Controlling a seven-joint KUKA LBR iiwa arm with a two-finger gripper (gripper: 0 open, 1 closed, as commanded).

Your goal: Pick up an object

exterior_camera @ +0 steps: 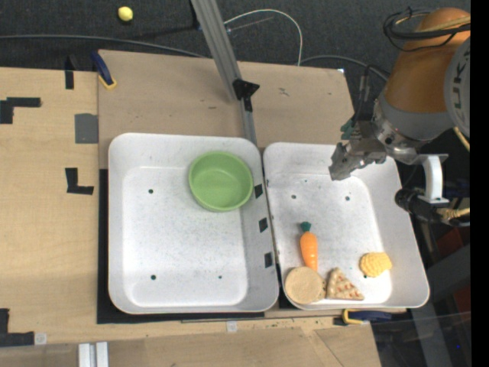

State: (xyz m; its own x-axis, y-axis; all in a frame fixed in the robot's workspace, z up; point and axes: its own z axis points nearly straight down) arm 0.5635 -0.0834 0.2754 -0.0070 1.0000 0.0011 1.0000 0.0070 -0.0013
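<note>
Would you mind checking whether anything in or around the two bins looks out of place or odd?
One thing stands out: a small yellow ball lies on the dark floor beyond the bench, away from both bins. Inside, all looks orderly: the green bowl sits upright in the left bin, and the toy foods cluster at the right bin's near edge.

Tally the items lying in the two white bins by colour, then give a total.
Green: 1, round green plastic bowl
Orange: 1, orange toy carrot
Yellow: 1, yellow ridged toy
Tan: 2, round tan disc, tan pizza-slice toy
Total: 5
</note>
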